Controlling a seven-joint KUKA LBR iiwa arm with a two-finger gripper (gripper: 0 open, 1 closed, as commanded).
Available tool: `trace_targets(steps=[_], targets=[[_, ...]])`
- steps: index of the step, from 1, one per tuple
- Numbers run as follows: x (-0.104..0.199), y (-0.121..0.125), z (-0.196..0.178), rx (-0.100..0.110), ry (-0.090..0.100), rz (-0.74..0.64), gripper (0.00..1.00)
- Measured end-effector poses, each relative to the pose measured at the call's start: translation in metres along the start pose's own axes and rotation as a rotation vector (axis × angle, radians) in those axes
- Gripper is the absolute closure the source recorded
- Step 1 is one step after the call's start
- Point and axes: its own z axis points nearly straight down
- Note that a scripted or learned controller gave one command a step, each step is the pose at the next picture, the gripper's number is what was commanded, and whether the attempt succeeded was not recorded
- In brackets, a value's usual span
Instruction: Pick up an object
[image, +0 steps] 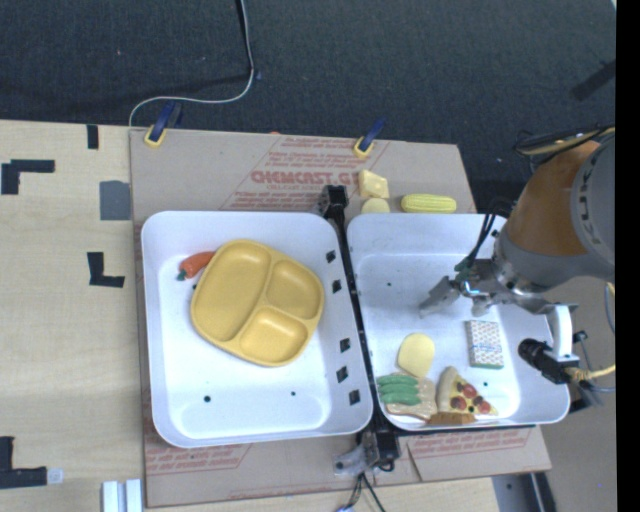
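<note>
From above, my gripper (447, 293) hangs over the right bin (400, 250), fingers spread wide and holding nothing, since the yellow round piece (416, 353) I judge nearest lies just below them.

tray (258, 302) in left bin (165, 330) (pizza (464, 393) right)
</note>
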Motion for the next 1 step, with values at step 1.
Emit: trace_targets(steps=[1], targets=[[0.0513, -0.0395, 0.0657, 0.007, 0.003, -0.001, 0.00]])
